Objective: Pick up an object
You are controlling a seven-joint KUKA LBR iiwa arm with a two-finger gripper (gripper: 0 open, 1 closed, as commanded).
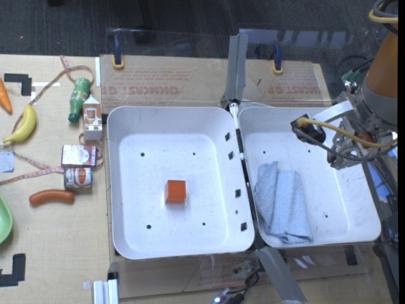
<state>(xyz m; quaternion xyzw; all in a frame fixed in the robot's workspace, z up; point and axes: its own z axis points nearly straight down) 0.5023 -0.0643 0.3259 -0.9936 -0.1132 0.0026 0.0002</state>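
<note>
Nothing is lifted yet: the tool (342, 156), its grip state unclear, hovers right of the folded towel (283, 202), the orange block (176, 191) untouched.

The arm (386, 75) runs off the right edge above the tool (345, 154), whose fingers are too tangled with cables (329, 132) to tell apart. Far left of the tool, a green bowl (4, 217) and a carrot (5, 97) are cut by the left edge
</note>
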